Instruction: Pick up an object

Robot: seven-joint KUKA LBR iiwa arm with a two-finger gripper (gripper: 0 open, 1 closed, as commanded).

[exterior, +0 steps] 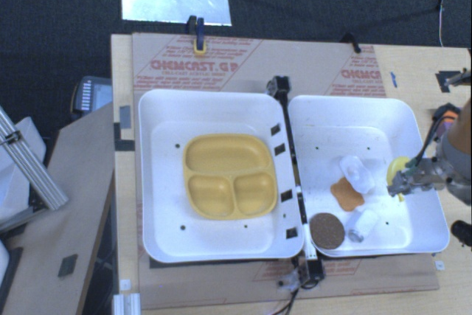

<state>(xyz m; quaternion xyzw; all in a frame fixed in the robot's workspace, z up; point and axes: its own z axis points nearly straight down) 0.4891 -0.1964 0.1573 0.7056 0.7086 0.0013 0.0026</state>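
Two white bins sit side by side on the bench. The left bin point(158, 114) holds a yellow tray point(228, 175) with three compartments, lying flat near its middle.

The right bin point(346, 111) holds the loose things. An orange piece point(346, 195) lies flat near its centre. Touching that piece's upper right is a clear lump point(357, 171). Below the orange piece, near the bin's front wall, lies a brown disc point(327, 230). Just right of the disc is a small clear bottle point(363, 223), lying on its side. Right of the orange piece, by the bin's right wall, is a yellow object point(398, 168).

The arm point(456, 158) reaches over that right wall. Its gripper point(400, 186) hangs right beside the yellow object, and I cannot tell how it is set or whether it has hold of anything.
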